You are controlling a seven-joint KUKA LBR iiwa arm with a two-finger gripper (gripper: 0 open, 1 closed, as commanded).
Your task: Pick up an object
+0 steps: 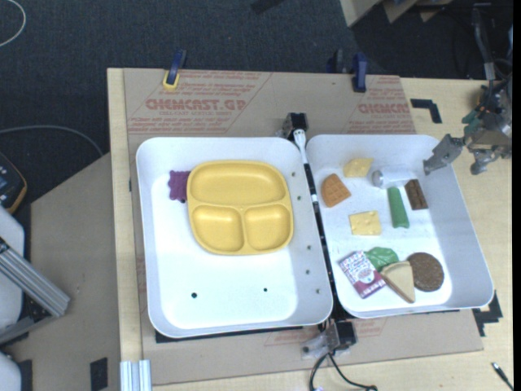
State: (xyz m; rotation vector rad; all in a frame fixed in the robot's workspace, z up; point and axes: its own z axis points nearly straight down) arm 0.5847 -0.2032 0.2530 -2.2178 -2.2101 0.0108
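Grey claw [460,155] over the right bin's [464,243] far edge, fingers spread, nothing between them.

On the bench [244,96] two shallow white bins sit side by side, rims touching. The left bin [163,283] holds a yellow three-compartment plastic tray [240,206] in its far half, with a small purple scrap [177,184] touching the tray's left edge. The right bin [468,243] holds the rest: a green stick [397,206] mid-bin, a brown block [416,194] just right of it, and a dark round cookie [425,271] near the front (beside a tan wedge [400,282]).
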